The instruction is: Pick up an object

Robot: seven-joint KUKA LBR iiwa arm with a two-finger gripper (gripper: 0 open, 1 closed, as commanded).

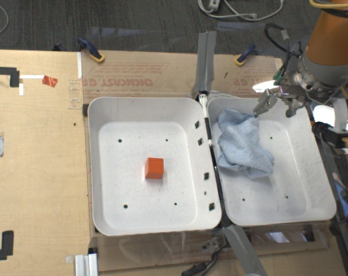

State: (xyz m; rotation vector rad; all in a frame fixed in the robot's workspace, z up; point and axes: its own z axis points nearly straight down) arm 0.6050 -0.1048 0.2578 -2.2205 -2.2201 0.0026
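A: Bins first. The left bin (pixel 105 211) and right bin (pixel 312 206) sit edge to edge, probably so things can pass between them.

B: And the arm (pixel 332 33)?

A: It hangs over the right bin's far rim, likely parked for a descent.

B: What's nearest it?

A: The blue cloth (pixel 243 145), crumpled against the divider, just below and left of the gripper (pixel 275 104), whose fingers look spread with nothing between them.

B: Smallest?

A: The orange block (pixel 154 168), mid-left bin, well apart from the tool.

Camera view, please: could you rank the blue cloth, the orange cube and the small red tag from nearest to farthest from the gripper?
From the gripper:
1. Blue cloth, right bin, just below-left.
2. Orange cube, left bin.
3. Small red tag, far left on the bench.
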